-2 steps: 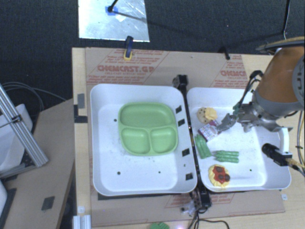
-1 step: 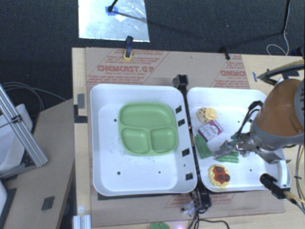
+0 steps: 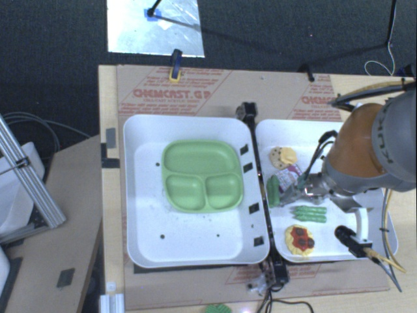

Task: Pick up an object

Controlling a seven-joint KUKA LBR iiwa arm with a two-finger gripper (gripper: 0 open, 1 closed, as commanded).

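In the right bin [image 3: 306,130] lie several toy foods. A tan cookie [image 3: 283,156] sits near its far left, and below it is a crumpled pinkish-white piece [image 3: 289,172]. A dark green piece [image 3: 272,191] rests along the left wall, a light green ridged piece [image 3: 309,213] lies in the middle, and a red and yellow piece [image 3: 300,239] lies near the front. My gripper [image 3: 297,189] is low in this bin, between the dark green piece and the ridged piece, close to the crumpled one. Nothing visibly sits between its parts.
The left bin [image 3: 143,227] holds a green divided plate [image 3: 199,175]. A black divider with clips [image 3: 255,175] runs between the bins. The arm's orange band [image 3: 355,145] and grey body cover the right bin's right side.
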